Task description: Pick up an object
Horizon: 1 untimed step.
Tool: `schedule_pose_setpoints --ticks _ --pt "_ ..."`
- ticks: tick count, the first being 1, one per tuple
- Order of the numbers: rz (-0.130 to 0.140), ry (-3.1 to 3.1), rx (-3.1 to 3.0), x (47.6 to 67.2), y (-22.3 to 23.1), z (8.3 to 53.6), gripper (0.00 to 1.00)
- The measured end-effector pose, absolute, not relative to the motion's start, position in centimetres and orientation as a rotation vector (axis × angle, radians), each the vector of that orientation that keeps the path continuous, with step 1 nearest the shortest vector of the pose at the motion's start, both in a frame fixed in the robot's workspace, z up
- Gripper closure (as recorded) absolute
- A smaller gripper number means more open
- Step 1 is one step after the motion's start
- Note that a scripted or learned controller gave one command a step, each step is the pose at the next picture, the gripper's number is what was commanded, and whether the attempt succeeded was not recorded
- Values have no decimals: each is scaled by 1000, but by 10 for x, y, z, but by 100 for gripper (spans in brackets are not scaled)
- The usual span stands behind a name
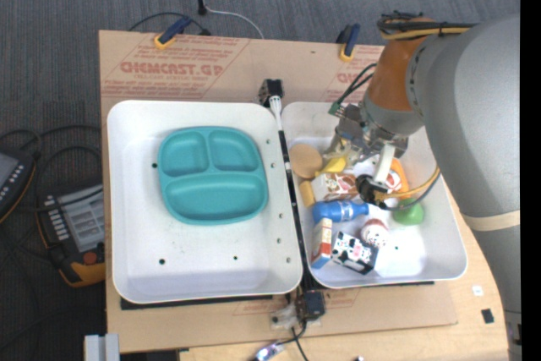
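Note:
The right bin [439, 262] holds a heap of small objects. Among them are a tan round piece [306, 158], a yellow item [336, 165], a blue bottle [341, 210], a cow-patterned box [355, 252], a red and white ball [374, 231], a green object [409, 214] and an orange object [397, 178]. My gripper [365, 152] hangs low over the far half of this bin, just above the yellow item and the packets beside it. Its body hides what lies right under it.
The left bin [135, 249] holds a teal divided plate [213, 175]. A black clip [272, 90] sits at the far end of the wall between the bins. The big grey arm [482, 123] covers the right bin's right edge. Yellow clamps [172, 31] hold the board.

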State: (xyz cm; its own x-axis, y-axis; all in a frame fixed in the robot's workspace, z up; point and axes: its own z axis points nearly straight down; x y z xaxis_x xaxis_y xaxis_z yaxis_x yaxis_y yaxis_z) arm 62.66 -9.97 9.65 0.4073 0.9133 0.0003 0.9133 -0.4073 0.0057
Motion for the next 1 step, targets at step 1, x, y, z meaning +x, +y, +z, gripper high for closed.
schedule_pose_setpoints --ticks 1 --pt "-6 1748 2613 586 -59 182 100"
